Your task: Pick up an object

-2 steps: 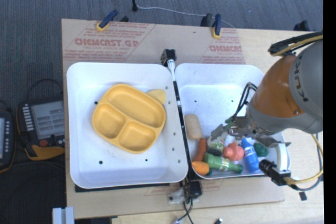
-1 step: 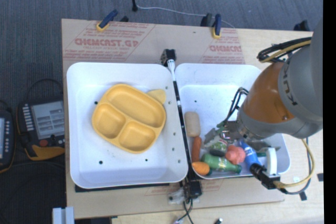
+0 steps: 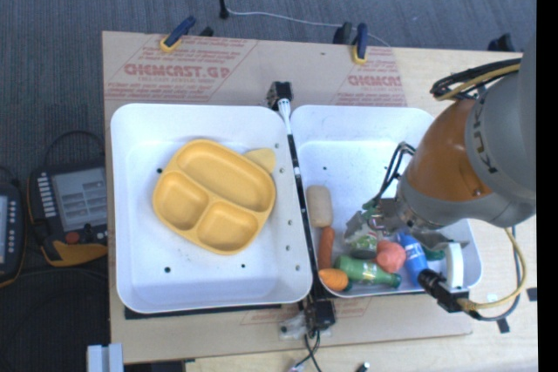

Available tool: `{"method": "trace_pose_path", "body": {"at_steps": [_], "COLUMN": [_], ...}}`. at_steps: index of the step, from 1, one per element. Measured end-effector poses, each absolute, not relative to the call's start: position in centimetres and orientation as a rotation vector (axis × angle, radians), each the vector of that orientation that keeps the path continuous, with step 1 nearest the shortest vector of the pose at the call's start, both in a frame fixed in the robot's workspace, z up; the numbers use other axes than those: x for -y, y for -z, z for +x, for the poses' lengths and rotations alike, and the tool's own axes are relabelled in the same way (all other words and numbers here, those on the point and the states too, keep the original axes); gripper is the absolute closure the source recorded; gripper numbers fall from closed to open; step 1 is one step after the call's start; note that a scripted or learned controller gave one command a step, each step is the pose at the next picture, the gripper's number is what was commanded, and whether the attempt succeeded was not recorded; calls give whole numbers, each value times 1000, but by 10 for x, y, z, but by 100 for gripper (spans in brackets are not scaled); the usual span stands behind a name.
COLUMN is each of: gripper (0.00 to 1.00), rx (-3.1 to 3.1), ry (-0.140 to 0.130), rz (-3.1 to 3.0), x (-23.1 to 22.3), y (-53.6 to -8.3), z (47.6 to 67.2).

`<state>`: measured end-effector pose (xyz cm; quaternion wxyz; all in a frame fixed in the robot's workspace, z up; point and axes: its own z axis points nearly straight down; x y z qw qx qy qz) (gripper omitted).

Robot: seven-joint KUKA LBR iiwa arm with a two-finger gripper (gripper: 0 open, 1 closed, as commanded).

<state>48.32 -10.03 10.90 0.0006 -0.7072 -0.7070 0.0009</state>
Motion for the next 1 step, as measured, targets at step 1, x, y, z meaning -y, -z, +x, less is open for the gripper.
{"method": "trace_pose_path", "body": {"at_steps": [1], "gripper": [100], "rx": [2222], "ry": [-1], "rz": [-2221], "x": [67], "y": [-208], "z": [484]}}
